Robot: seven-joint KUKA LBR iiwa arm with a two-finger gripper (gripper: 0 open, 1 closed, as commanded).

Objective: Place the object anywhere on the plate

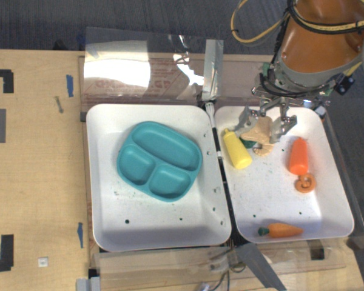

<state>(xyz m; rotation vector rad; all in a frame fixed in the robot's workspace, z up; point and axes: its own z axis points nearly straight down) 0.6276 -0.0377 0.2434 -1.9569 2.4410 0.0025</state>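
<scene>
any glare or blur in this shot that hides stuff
Camera view: strong glare on the clear sheet behind the bins washes out its surface; the teal plate is evenly lit and sharp; the tool sits over a tan object, slightly soft, under the arm's shadow.

A pale wooden bench top (36, 180) fills the left side, marked with black tape corners (5, 80) and small strips of blue tape (70, 85). Behind the bins stands a clear plastic sheet (142, 71) — it catches bright glare from overhead light. Beyond the bench the floor (139, 5) is dark grey — carpet-like in texture.
</scene>
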